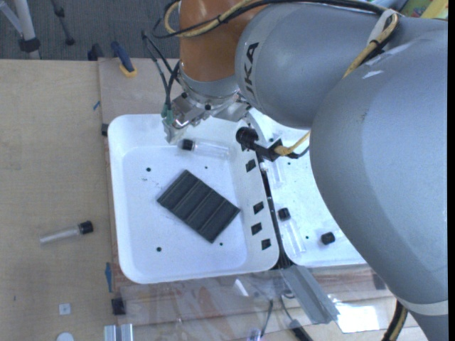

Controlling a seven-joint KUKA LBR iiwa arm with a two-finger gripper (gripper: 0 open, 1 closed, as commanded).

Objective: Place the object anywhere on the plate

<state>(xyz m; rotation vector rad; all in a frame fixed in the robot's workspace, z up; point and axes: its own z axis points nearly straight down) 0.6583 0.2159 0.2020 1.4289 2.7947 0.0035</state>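
The small clear plastic tube with a black cap (202, 148) lies at the far edge of the left white bin (135, 254), beyond the dark ribbed rectangular plate (197, 206). Probably light, rigid, slippery; grasp across mid-barrel. Gripper (173, 128) hovers just left; finger state cannot be told.

clear tube with black cap (65, 232) on the wooden bench (50, 155) | blue clamp (124, 60) at board's top edge

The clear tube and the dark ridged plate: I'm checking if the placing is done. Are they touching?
Apart. The camera view shows bare white bin floor between the tube and the plate.
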